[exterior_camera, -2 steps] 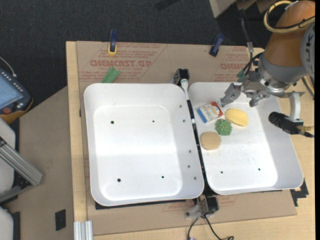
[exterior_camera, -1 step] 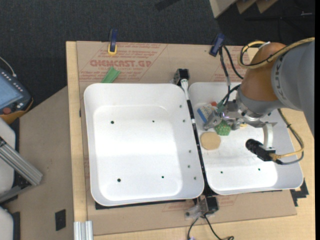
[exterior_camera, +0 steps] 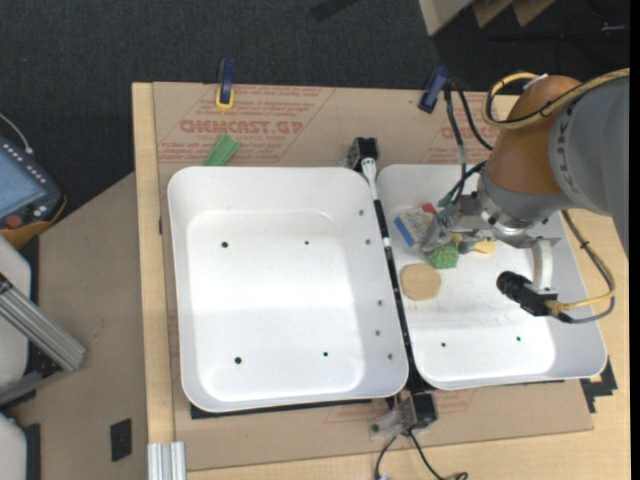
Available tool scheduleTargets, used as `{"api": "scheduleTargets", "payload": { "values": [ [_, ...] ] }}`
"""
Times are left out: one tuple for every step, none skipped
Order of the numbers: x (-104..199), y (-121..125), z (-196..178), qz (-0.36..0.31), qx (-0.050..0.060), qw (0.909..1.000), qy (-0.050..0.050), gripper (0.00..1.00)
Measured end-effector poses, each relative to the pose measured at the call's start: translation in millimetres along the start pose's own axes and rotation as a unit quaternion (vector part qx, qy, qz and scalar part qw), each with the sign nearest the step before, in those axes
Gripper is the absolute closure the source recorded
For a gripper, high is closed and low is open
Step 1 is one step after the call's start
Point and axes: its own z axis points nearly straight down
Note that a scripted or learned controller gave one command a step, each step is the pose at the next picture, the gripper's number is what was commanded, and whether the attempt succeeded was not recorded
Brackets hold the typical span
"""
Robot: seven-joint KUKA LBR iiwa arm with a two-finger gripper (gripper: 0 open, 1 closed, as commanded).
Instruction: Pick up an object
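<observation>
Item 1, left shallow white plastic bin [exterior_camera: 200, 208], bare. Item 2, right shallow white plastic bin [exterior_camera: 520, 353], holds a tan round disc [exterior_camera: 421, 283], a green lumpy object [exterior_camera: 444, 257] and a blue strip [exterior_camera: 404, 230] clustered at its far left; the two-finger gripper [exterior_camera: 447, 230] sits low over them, presumably mid-pick, its grasp cannot be told. Brown cardboard sheet [exterior_camera: 300, 118], clamped, on dark carpet [exterior_camera: 100, 28].

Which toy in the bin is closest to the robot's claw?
The green object in the right bin. It sits right under the gripper; the tan round disc and blue piece lie farther off.
</observation>
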Motion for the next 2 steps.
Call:
{"api": "scheduleTargets", "payload": {
  "values": [
    [56.6, 2.6, -95.7, -0.004, -0.003, 1.0, 0.001, 1.0],
    [117.8, -61.1, -89.1, -0.003, 0.004, 1.0, 0.002, 1.0]
  ]
}}
